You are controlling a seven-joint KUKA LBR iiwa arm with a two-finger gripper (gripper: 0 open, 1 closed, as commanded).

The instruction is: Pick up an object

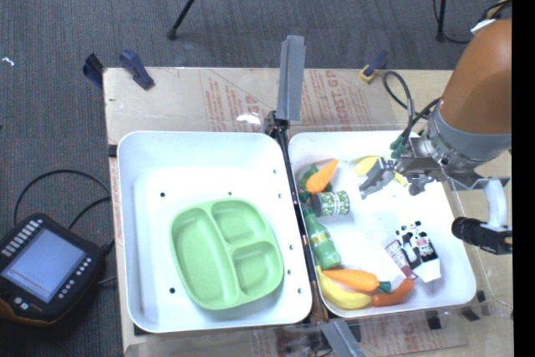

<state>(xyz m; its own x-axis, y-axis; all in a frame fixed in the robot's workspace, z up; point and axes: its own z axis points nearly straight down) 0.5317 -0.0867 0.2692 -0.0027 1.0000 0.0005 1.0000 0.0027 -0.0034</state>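
My gripper point(394, 180) hangs over the far part of the right bin point(456, 284), open, with nothing between its fingers. A yellow piece point(365, 164) lies just under its left finger. To its left are a small green-labelled can point(334, 203) and an orange carrot point(323, 173) with a green item point(309, 179) beside it. A green bottle point(322, 244) lies along the bin's left wall. Near the front lie another carrot point(352, 277), a banana point(343, 296) and an orange-red vegetable point(399, 290). A black-and-white patterned carton point(414, 250) sits at the right.
The left bin point(138, 180) holds a green divided plate point(227, 253). A grey upright post point(291, 88) stands behind the gap between the bins. A tablet-like pendant point(42, 263) lies on the floor at the left. Tripod legs stand behind the bench.
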